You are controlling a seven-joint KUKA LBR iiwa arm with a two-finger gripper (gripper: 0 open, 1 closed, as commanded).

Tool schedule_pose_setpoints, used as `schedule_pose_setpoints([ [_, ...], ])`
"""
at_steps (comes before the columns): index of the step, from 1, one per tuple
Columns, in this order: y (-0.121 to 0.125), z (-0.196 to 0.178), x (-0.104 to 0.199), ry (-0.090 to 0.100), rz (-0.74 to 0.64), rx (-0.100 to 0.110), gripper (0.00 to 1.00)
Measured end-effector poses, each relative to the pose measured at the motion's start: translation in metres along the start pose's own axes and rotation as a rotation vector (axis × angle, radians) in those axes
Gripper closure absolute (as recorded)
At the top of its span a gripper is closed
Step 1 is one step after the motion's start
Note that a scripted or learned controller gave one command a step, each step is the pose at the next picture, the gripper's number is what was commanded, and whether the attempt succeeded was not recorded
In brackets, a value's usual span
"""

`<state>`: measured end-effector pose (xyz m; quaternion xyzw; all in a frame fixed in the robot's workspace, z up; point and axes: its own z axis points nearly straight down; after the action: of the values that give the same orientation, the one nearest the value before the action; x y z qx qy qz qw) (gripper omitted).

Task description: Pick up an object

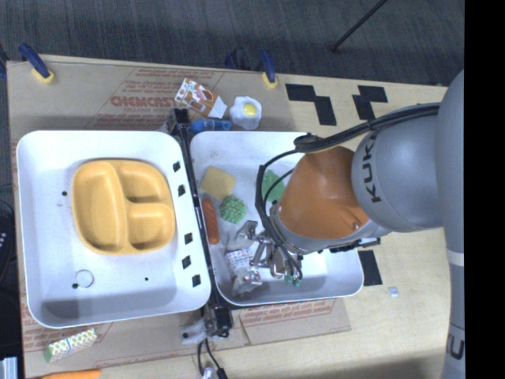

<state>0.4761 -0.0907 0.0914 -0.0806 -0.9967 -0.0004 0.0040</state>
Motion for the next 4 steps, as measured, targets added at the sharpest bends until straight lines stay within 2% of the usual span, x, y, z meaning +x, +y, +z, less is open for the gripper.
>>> schedule_pose_setpoints([
  [1,0.000,-0.052,-0.001,-0.009,-0.491,0.002,0.00],
  [2,0.001,-0.002,-0.022,0.001,-0.600,0.001,0.00],
  [3,-0.003,-0.003,-0.017,-0.008,-0.379,0.006,0.00],
  [4,0.002,-0.008,-0.017,-0.014,-0.542,0.004,0.00],
])
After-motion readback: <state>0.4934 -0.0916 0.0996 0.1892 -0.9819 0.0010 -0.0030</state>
